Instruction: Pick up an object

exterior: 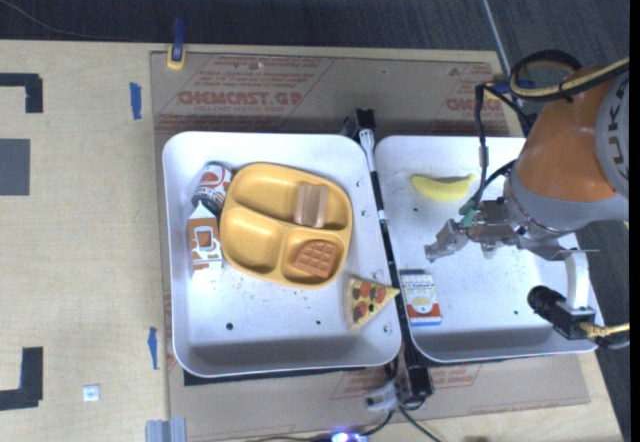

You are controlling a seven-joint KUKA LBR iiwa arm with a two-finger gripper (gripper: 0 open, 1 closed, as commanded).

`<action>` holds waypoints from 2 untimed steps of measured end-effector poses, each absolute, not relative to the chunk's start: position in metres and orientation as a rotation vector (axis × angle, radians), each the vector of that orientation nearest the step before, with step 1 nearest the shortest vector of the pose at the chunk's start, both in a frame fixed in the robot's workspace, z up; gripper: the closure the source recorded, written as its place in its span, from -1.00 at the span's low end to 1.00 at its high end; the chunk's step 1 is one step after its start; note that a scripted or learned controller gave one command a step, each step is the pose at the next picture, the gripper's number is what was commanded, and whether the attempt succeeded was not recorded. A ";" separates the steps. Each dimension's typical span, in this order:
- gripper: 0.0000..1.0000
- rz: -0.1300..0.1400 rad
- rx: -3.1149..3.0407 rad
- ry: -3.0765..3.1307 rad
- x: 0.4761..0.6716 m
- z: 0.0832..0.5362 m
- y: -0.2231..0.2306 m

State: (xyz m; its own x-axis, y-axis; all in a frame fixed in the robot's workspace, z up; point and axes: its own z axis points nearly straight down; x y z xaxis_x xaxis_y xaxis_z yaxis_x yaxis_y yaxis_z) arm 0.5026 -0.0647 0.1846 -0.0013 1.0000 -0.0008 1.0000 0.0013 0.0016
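My gripper [450, 236] hangs over the middle of the right bin [500, 330], open, with nothing between its fingers. A yellow banana [441, 187] lies just beyond it toward the bin's far side. A small white and orange box [420, 296] rests near the bin's front left corner, below and left of the gripper. In the left bin [190, 330], a yellow divided tray [250, 220] holds a toy bread piece [310, 203] and a waffle [316, 257]. A pizza slice [368, 300] lies at that bin's front right.
A can [211, 187] and a small orange carton [203, 242] lie against the left bin's left wall, beside the tray. A black divider [380, 230] runs between the bins. The arm's orange band [565, 155] and a black cable fitting [555, 310] overhang the right bin's right side.
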 end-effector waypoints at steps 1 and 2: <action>-1.00 0.001 2.219 2.222 0.503 0.185 -0.065; -1.00 0.008 2.218 2.216 0.491 0.097 -0.089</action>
